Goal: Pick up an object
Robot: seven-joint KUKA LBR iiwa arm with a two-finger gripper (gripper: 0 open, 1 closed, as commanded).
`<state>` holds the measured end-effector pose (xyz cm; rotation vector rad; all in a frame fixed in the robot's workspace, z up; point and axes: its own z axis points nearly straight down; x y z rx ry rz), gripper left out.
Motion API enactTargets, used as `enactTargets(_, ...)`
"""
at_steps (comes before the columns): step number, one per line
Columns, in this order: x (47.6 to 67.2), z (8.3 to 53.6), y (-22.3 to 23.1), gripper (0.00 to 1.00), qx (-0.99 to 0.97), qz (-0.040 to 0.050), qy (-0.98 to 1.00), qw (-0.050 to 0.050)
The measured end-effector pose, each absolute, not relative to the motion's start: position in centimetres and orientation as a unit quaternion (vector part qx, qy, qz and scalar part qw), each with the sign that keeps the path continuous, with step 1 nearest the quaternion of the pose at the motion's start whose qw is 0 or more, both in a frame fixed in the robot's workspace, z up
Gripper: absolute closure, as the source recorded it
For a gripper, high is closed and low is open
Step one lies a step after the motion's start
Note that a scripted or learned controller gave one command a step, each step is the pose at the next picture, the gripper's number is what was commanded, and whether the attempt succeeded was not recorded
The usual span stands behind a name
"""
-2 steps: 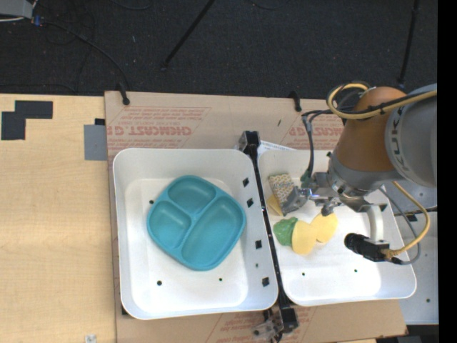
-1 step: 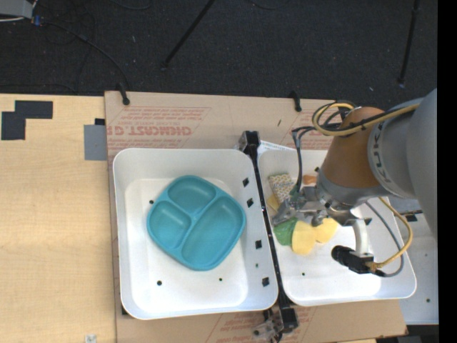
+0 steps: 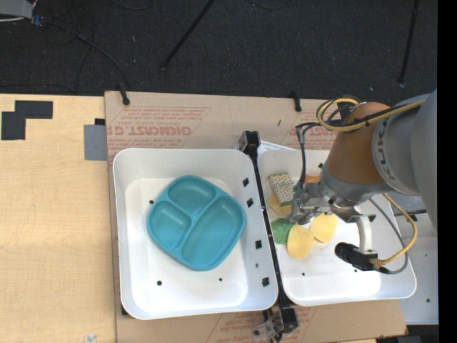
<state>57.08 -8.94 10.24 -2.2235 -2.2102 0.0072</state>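
My gripper (image 3: 305, 211) reaches down into the right bin (image 3: 389, 284) from the right, over a cluster of small objects. Just below it lie two pale yellow rounded pieces (image 3: 300, 242), one beside the other (image 3: 324, 228). A green piece (image 3: 280, 229) sits to the gripper's lower left. A patterned yellow-green packet (image 3: 281, 186) lies at its upper left, with a yellow piece (image 3: 278, 204) beneath that. The fingers are hidden among the objects and the wrist.
The left bin (image 3: 136, 277) holds a teal divided plate (image 3: 196, 221). A black divider (image 3: 261, 220) separates the two bins. The lower right part of the right bin is bare white floor.
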Motion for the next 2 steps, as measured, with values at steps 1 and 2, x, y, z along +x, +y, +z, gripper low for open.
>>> enactTargets(1,56.5,14.7,-8.6,1.0,-0.708,0.0,-0.706,0.0)
enactTargets(2,55.9,20.6,-8.9,1.0,-0.707,0.0002,-0.707,0.0)
